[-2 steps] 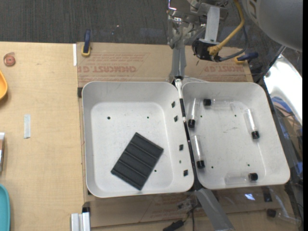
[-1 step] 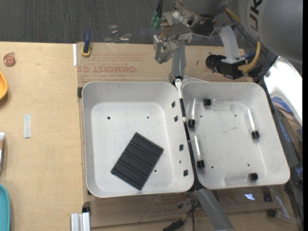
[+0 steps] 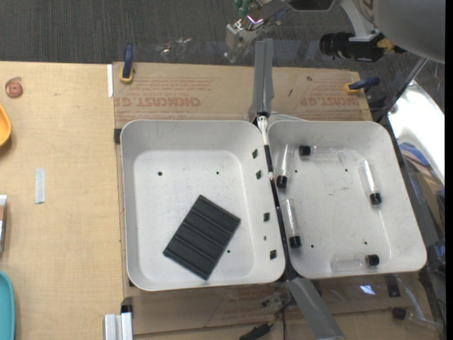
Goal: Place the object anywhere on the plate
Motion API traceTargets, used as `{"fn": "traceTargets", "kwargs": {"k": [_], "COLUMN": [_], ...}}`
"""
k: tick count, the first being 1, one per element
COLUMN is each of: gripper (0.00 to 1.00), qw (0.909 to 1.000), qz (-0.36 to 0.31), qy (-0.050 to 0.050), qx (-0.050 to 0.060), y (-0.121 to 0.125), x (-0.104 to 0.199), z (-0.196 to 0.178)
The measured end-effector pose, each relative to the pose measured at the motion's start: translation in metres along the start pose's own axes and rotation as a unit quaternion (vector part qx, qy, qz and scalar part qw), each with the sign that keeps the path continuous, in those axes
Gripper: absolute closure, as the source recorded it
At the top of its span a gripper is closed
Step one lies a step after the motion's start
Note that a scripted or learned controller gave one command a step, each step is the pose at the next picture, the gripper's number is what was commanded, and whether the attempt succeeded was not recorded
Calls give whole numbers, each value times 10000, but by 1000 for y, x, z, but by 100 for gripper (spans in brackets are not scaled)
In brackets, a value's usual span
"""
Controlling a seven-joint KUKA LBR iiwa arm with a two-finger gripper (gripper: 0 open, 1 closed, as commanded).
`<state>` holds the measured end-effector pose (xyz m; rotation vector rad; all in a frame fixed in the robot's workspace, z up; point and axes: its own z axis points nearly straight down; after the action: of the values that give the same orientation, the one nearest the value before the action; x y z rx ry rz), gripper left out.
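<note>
A black ribbed rectangular plate (image 3: 203, 236) lies tilted on the floor of the left bin (image 3: 141, 190), toward its front. In the right bin (image 3: 403, 190) lie several clear tubes with black caps: one (image 3: 282, 167) along the left wall, another (image 3: 291, 225) below it, one (image 3: 370, 185) at the right, one (image 3: 352, 263) at the front and one (image 3: 320, 151) at the back. My gripper (image 3: 244, 25) hangs high beyond the back edge of the bins, above the seam between them, far from the tubes and the plate.
The grey arm (image 3: 403, 6) fills the top right corner. A cardboard sheet (image 3: 191, 91) lies under the bins, held by clamps (image 3: 127, 66). A wooden table (image 3: 56, 190) with small items stretches to the left. A metal bar (image 3: 262, 76) runs back from the seam.
</note>
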<state>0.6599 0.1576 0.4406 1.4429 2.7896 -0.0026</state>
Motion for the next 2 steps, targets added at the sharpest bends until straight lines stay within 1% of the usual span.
{"fn": "traceTargets", "kwargs": {"k": [1, 2], "gripper": [100, 100], "qw": [9755, 9493], "qz": [-2201, -3145], "qy": [5, 6], "qx": [-2, -5], "y": [-19, -49], "x": [-5, 52], "z": [38, 103]}}
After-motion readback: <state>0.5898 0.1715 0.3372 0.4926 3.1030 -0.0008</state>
